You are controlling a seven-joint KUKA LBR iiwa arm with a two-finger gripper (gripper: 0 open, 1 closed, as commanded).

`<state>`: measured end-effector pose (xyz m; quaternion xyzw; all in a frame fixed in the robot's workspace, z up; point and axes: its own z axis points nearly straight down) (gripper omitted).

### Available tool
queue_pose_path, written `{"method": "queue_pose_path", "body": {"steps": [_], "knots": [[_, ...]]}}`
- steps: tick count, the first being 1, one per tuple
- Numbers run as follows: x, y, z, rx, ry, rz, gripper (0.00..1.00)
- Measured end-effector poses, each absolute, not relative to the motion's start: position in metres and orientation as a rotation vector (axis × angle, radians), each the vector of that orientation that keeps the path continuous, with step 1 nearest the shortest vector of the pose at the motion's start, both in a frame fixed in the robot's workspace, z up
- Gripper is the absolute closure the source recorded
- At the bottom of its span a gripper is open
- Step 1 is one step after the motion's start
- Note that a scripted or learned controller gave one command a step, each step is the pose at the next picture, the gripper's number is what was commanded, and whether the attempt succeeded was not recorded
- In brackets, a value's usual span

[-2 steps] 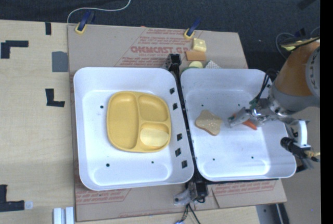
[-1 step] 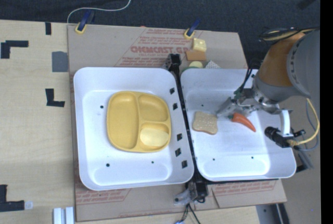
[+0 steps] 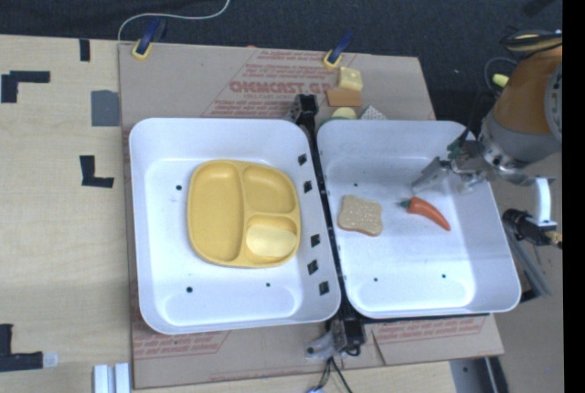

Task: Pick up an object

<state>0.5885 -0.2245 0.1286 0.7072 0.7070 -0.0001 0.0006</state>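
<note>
Not much done yet as far as we can see. The carrot (image 3: 428,211) lies flat in the right bin (image 3: 475,286), just below the gripper (image 3: 430,175), and the bread (image 3: 360,216) sits near it to the left. The gripper hangs over the bin's upper right; its fingers look slightly spread with nothing between them, though the view is fuzzy there. So we'd say the whole grab and lift are left. The yellow plate (image 3: 228,199) is in the left bin (image 3: 155,291).

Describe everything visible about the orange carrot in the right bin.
The carrot is a small orange toy, plastic by its look, tapered, with a dark green tip at its upper-left end. It lies flat on the floor of the right bin, slanting down to the right, right of the bread slice and apart from it. The gripper hangs just above it.
</note>
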Motion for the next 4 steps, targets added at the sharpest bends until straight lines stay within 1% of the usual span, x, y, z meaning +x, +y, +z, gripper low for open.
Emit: {"method": "queue_pose_path", "body": {"steps": [1,2,3,4], "knots": [[0.555,-0.187,0.084,2.218,2.22,-0.002,0.0],[0.558,-0.189,0.097,2.217,2.217,0.002,1.0],[0.581,-0.109,0.085,2.212,2.228,0.002,1.0],[0.563,-0.032,0.19,2.21,2.229,0.009,1.0]]}}
